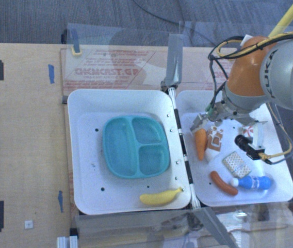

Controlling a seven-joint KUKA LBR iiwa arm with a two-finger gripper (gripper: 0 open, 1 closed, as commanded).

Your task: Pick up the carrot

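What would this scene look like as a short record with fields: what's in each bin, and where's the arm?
left bin: white shallow bin holding a turquoise three-compartment plastic plate and a yellow banana
right bin: white shallow bin holding an orange carrot, a reddish sausage, a blue bottle and a checkered packet
gripper: just above the carrot's top end
carrot state: lying in the bin

The grey, rounded metal arm (289, 71) has a smooth, matt shell, with dark lettering running up its casing near the wrist. Above the wrist sits a glossy orange band (247, 68), bulbous and catching a pale highlight. Thin black cables (224, 50) loop around the band, with a yellow-green wire among them. A small metal two-finger gripper (200, 121) sits at the tip. A black block-shaped fitting (247, 146) trails a black cable of its own.
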